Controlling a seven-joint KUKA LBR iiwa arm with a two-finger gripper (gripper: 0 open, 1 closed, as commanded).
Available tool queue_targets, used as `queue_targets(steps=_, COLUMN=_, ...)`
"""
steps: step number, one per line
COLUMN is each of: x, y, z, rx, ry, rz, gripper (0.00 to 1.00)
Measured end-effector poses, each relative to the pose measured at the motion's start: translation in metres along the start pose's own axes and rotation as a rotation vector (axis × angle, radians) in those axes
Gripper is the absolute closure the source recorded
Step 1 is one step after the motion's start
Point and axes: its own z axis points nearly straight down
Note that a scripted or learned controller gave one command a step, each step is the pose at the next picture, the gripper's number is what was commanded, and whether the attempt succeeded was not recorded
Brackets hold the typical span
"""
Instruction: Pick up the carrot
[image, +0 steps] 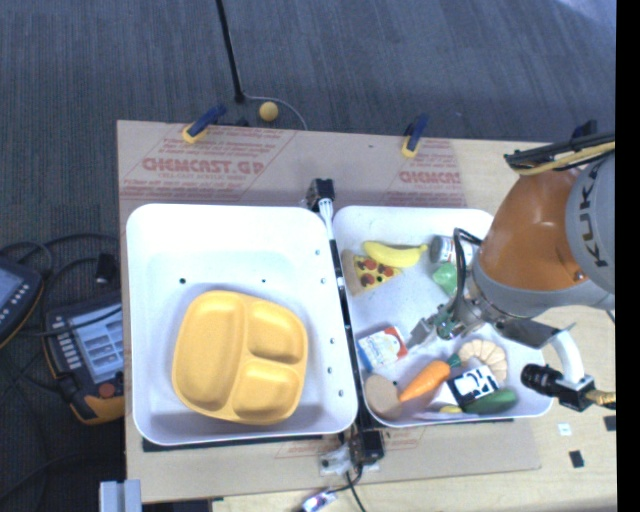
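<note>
The orange carrot lies at a slant near the front of the right bin, between a brown round item and a black and white box. My gripper hangs over the middle of that bin, just behind and slightly right of the carrot, and apart from it. Nothing is seen in its grasp. The grey and orange arm covers the bin's right side.
The right bin also holds a banana, a pizza slice, a green item, a red and white packet, a ridged tan piece and a green cucumber. A yellow compartment tray sits in the left bin.
</note>
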Motion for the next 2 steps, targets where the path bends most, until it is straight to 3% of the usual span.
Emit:
queue_targets(steps=1, x=0.000, y=-0.001, z=0.001, rx=0.002, ry=0.000, rz=0.000, gripper=0.00)
queue_targets(steps=2, x=-0.034, y=-0.012, z=0.093, rx=-0.007, ry=0.000, rz=-0.059, gripper=0.00)
